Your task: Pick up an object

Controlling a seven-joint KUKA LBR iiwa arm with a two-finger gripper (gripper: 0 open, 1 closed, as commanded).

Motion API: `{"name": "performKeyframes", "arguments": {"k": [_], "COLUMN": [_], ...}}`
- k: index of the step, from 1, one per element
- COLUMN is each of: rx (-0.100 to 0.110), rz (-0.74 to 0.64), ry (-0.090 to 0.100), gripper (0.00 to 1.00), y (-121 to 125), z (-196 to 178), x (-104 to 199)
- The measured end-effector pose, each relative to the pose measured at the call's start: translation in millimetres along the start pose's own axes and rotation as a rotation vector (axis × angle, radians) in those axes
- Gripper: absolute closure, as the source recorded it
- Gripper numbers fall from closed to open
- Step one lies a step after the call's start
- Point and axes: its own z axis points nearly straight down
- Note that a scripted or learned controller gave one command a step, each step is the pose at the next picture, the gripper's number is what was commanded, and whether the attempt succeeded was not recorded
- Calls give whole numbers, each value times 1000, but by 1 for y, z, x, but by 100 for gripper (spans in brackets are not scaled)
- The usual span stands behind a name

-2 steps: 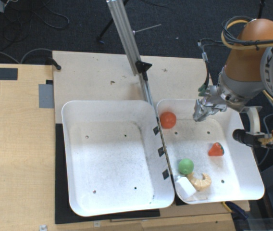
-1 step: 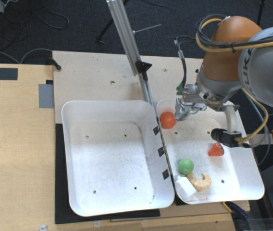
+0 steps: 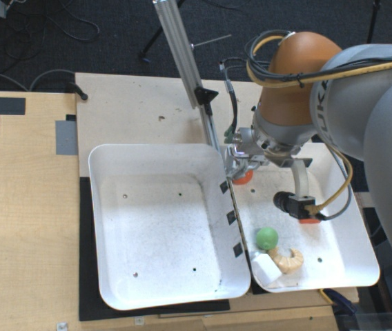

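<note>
Gripper point(image 3: 240, 163) low in the far corner of the right bin point(image 3: 361, 271), hard beside the wall shared with the left bin point(image 3: 113, 158), just above a small orange-red piece point(image 3: 243, 177), probably the chosen target; clamped or released, impossible to tell. Little side room there against the wall. More open floor around the green ball point(image 3: 266, 238), tan pastry-shaped toy point(image 3: 290, 259) and white block point(image 3: 266, 268), clustered by the near rim.

Fixed overhead camera, slanted down, both bins point(image 3: 113, 185)

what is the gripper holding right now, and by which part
It cannot be told. The gripper sits low over an orange object at the right bin's far edge, but any grip is hidden.
</note>
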Motion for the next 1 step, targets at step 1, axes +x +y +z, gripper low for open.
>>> {"name": "performKeyframes", "arguments": {"k": [1], "rx": [-3], "rz": [0], "ry": [0], "gripper": [100], "y": [1], "z": [-10], "x": [51]}}
